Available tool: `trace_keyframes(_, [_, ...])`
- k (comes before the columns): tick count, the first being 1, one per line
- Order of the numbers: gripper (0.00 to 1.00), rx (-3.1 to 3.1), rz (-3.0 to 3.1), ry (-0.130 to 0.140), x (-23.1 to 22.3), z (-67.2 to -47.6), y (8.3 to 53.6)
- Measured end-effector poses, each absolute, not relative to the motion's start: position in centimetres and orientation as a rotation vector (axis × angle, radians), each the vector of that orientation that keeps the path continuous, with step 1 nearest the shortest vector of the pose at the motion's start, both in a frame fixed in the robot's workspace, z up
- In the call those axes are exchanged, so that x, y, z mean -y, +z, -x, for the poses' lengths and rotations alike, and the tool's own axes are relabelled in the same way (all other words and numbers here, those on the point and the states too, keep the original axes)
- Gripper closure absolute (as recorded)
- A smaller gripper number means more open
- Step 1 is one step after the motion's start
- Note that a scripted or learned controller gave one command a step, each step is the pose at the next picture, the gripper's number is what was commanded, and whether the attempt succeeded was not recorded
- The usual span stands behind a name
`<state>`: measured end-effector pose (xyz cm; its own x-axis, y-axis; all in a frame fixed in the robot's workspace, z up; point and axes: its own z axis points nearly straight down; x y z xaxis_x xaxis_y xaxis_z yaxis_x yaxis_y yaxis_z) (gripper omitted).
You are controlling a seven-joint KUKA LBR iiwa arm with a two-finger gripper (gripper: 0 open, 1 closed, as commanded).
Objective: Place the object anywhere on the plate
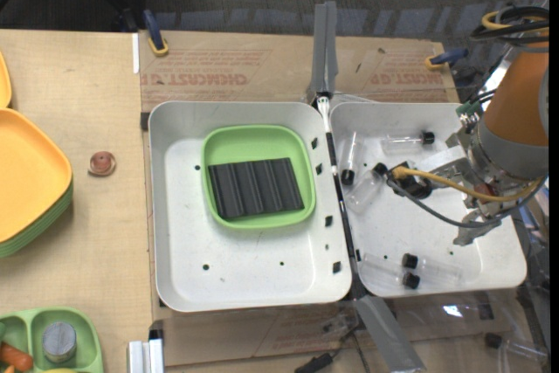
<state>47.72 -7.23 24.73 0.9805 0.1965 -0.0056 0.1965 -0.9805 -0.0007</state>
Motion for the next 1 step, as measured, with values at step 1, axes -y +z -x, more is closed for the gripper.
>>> trace_keyframes(1, [0.00,0.334,3.124,0.008,6.28,-47.73,23.52])
